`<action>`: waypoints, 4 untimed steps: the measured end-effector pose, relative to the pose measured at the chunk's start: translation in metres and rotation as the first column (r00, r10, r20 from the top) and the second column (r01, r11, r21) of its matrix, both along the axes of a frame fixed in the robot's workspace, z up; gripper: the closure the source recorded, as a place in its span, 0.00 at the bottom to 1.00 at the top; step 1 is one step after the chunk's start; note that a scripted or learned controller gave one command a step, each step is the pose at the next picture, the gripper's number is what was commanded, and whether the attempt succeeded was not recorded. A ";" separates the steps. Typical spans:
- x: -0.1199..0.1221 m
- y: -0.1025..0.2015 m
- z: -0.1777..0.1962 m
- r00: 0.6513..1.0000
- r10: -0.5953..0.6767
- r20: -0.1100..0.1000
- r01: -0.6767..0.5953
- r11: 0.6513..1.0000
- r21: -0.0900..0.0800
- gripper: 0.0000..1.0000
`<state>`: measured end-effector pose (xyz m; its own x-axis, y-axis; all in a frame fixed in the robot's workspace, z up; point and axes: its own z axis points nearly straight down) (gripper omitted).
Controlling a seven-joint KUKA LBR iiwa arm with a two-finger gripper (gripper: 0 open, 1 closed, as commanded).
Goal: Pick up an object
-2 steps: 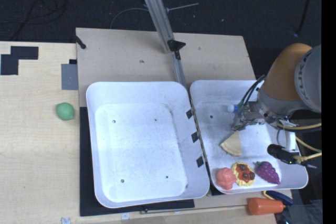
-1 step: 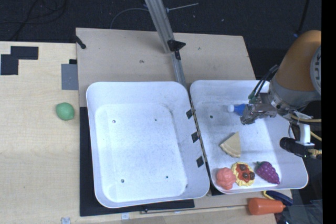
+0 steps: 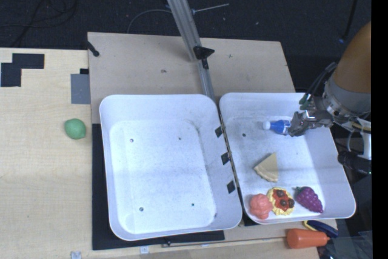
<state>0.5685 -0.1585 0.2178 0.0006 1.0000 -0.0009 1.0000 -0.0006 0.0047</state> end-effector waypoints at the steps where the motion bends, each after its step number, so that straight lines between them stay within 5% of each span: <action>1: 0.001 0.000 0.052 1.000 0.001 -0.001 -0.001 1.000 0.000 1.00; 4: 0.002 0.154 0.026 1.000 0.004 -0.006 -0.004 1.000 0.002 1.00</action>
<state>0.5707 -0.0047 0.2434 -0.0032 1.0000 0.0007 1.0000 0.0032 -0.0012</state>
